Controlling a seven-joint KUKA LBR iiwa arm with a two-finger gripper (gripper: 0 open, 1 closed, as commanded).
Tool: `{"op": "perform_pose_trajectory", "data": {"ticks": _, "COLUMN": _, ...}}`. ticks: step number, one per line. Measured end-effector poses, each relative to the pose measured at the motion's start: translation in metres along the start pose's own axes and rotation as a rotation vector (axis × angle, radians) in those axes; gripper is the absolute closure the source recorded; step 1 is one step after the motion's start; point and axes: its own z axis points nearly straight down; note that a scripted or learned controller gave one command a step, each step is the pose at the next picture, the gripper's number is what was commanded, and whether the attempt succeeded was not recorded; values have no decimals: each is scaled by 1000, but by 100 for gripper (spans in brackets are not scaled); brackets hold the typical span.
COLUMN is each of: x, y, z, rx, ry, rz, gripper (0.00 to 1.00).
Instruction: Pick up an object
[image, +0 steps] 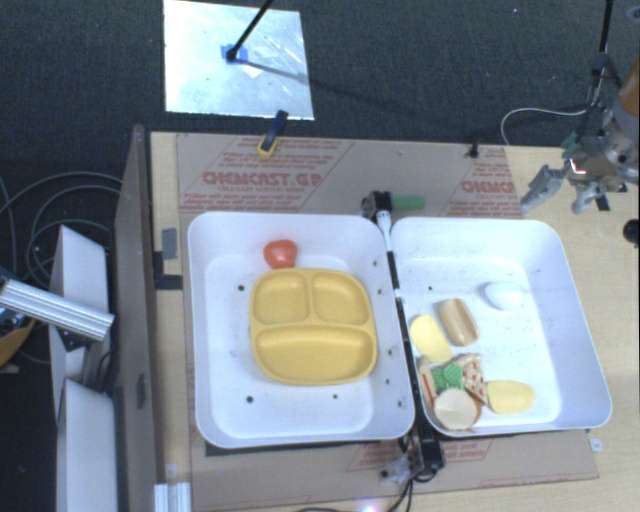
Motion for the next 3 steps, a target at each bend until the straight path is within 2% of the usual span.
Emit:
{"op": "perform_pose_trajectory", "data": {"ticks": 1, "x": -6, "y": -58, "z": 102, "rx": 11, "ry": 3, "rz": 4, "gripper": 0}}
{"op": "perform_pose_trajectory", "data": {"ticks": 2, "x": 72, "y": -89, "z": 112, "rx": 3, "ry": 3, "rz": -3, "gripper": 0}}
{"op": "perform_pose_trajectory", "data": {"ticks": 3, "x": 83, "y": -94, "z": 188, "rx": 3, "ry": 2, "rz": 2, "gripper": 0}}
